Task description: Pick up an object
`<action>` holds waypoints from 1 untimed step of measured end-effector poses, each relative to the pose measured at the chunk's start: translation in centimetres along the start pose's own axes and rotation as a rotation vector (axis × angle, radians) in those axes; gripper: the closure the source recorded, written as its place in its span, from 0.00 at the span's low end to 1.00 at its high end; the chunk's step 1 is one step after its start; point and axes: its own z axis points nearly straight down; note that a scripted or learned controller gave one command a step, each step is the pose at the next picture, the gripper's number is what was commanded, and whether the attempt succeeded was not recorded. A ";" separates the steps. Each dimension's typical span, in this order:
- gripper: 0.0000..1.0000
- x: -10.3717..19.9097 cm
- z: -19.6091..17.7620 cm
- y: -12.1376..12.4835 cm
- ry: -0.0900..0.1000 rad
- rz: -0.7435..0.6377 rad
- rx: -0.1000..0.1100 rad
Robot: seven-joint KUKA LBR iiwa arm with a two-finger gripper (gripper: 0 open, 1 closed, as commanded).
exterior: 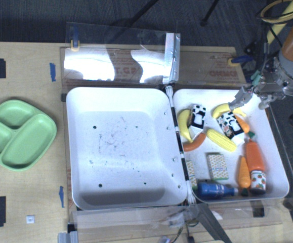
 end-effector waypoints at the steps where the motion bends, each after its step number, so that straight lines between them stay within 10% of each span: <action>1: 0.00 -2.5 9.3 0.2 0.001 -0.113 0.001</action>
